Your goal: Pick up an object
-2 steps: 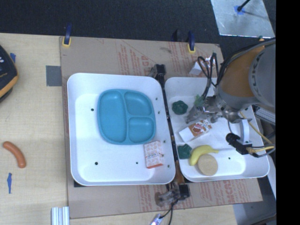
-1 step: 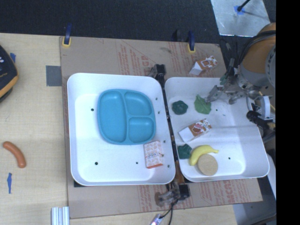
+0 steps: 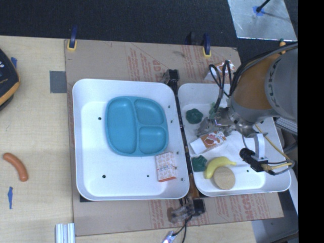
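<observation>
In the right bin [image 3: 273,186] lie a dark green lump [image 3: 194,116], an orange-and-white packet [image 3: 210,139], a second green piece [image 3: 199,162], a yellow banana [image 3: 219,163] and a tan round disc [image 3: 223,178]. My gripper [image 3: 216,121] is low over the upper middle of this bin. It sits just above the packet and right of the dark green lump, amid cables and metal parts. The grey arm with its orange band [image 3: 253,90] covers the bin's upper right. I see nothing clearly held.
The left bin [image 3: 83,135] holds a blue divided plate [image 3: 135,125] and a small white-and-red packet [image 3: 166,166]. A sausage [image 3: 15,166] lies on the bench at far left, below a black-and-yellow device [image 3: 6,80]. Clamps [image 3: 206,40] hold the cardboard's far edge.
</observation>
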